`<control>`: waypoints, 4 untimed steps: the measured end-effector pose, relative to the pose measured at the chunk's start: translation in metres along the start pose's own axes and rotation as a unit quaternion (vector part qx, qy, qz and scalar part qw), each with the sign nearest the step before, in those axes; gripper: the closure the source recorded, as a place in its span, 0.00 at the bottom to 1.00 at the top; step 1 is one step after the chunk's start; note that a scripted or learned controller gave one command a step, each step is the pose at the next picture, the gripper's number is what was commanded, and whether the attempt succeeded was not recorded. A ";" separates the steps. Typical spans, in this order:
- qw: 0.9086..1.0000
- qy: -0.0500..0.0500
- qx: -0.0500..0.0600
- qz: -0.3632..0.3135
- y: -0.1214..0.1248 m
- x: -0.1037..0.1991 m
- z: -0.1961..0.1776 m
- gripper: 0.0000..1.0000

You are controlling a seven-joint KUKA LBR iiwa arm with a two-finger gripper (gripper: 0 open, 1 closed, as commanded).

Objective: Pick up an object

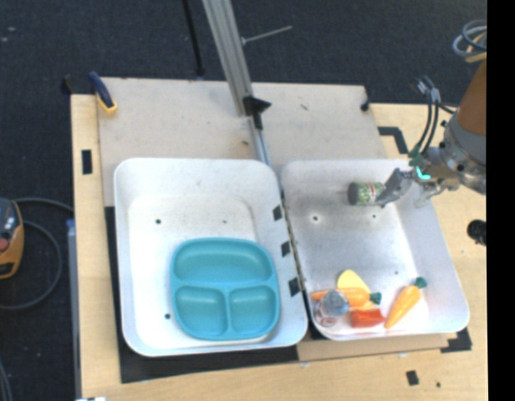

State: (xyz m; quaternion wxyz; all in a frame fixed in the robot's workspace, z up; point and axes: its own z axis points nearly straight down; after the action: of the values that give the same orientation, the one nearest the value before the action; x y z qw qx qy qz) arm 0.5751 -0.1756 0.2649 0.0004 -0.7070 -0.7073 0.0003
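A turquoise three-compartment plastic tray (226, 289) is lying in the left white bin (140, 192). In the right white bin (437, 261), a small dark green-labelled can (365, 193) is lying between the two-finger gripper's (395, 189) closed-in fingers.

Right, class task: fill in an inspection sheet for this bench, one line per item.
Surface: wooden bench bearing two white bins, left bin and right bin.
Job's things: small can lying in right bin; carrot, yellow piece and other toys at its near edge.
Clutter: blue divided tray in left bin.
Grippers: tool beside the can.
Cables: black cable on floor, left.
Surroundings: dark floor; metal rail.
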 end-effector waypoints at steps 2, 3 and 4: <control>1.000 0.000 0.001 0.000 -0.003 0.003 0.061 0.00; 1.000 -0.001 0.001 0.001 -0.006 -0.006 0.107 0.00; 1.000 -0.001 0.001 0.001 -0.006 -0.007 0.160 0.00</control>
State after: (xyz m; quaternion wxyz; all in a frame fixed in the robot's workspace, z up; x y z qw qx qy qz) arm 0.5685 -0.1825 0.1051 0.0008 -0.7077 -0.7065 0.0016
